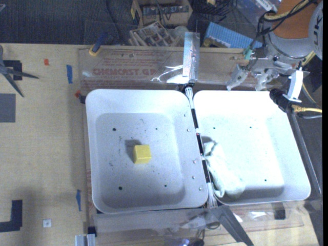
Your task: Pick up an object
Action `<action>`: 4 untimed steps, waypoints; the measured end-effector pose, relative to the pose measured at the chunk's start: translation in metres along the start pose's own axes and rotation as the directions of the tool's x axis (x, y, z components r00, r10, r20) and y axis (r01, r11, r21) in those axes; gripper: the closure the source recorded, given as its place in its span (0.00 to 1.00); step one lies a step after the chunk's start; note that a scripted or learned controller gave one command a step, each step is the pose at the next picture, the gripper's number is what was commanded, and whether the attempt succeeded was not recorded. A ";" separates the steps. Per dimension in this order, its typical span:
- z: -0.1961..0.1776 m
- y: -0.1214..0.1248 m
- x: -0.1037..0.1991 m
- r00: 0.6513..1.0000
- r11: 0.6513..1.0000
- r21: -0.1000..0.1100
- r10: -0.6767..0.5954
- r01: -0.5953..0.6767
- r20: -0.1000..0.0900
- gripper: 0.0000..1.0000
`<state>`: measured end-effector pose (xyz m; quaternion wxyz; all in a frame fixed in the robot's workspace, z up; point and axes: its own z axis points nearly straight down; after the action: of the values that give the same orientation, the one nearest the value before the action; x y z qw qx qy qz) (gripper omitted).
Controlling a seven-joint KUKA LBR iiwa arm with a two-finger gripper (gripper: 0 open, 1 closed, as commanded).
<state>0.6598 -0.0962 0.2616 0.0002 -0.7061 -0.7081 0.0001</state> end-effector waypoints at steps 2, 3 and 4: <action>-0.162 -0.031 0.015 0.967 0.967 -0.003 0.256 -0.256 0.001 0.00; -0.099 -0.026 -0.071 0.901 0.901 0.001 0.433 -0.433 0.001 0.00; -0.090 0.000 -0.060 0.889 0.889 -0.003 0.458 -0.458 0.001 0.00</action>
<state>0.6600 -0.1566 0.3516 -0.0015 -0.8530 -0.5220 -0.0004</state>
